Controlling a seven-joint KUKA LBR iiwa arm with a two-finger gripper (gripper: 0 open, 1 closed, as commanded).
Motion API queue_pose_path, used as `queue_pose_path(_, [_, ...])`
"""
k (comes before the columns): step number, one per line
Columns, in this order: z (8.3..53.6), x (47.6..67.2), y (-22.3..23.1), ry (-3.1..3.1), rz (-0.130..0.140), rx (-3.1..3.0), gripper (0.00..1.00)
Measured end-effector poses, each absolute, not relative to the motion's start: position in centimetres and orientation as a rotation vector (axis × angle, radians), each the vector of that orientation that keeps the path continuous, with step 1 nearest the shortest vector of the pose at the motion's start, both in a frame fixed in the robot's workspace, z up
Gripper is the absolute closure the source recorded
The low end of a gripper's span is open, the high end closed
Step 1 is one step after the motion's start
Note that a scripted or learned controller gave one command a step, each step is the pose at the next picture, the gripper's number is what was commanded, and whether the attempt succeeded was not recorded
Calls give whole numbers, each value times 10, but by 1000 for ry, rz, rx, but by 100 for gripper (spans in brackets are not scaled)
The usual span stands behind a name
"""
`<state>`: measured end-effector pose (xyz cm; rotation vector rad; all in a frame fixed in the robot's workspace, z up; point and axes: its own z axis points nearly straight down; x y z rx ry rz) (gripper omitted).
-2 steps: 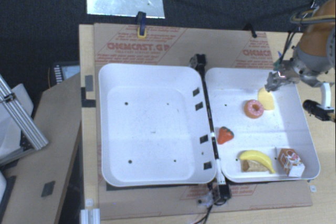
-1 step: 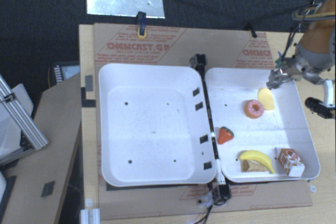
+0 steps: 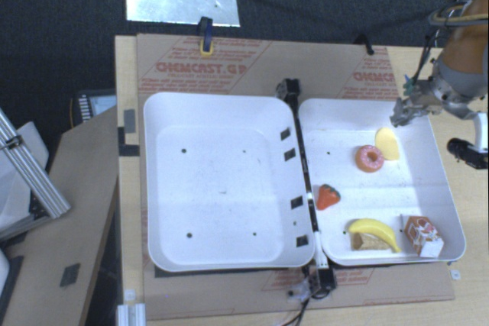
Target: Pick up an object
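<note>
Gripper (image 3: pixel 403 117) sits over the far edge of the right bin (image 3: pixel 447 187), nothing visibly in it; can't tell its opening. Bin contents: lemon (image 3: pixel 387 143) just beside donut (image 3: pixel 370 158), strawberry (image 3: pixel 328 196) at left wall, banana (image 3: pixel 374 229) over bread (image 3: pixel 368 242), box (image 3: pixel 423 235) near right corner. Left bin (image 3: pixel 221 179) alongside.

The grey KUKA arm with the orange band above its wrist (image 3: pixel 462 50) enters from the upper right, angled downward and leftward. The two-finger gripper (image 3: pixel 401 117) points down; it appears small and blurred at the wrist's lower end.
</note>
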<state>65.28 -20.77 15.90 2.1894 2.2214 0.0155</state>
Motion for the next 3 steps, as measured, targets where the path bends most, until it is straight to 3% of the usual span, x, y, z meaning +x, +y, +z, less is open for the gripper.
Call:
queue_pose_path(2, [182, 655, -208, 2221, 21, 2180, 100])
queue_pose_path(3, [80, 656, -205, 2230, -2, 2216, 100])
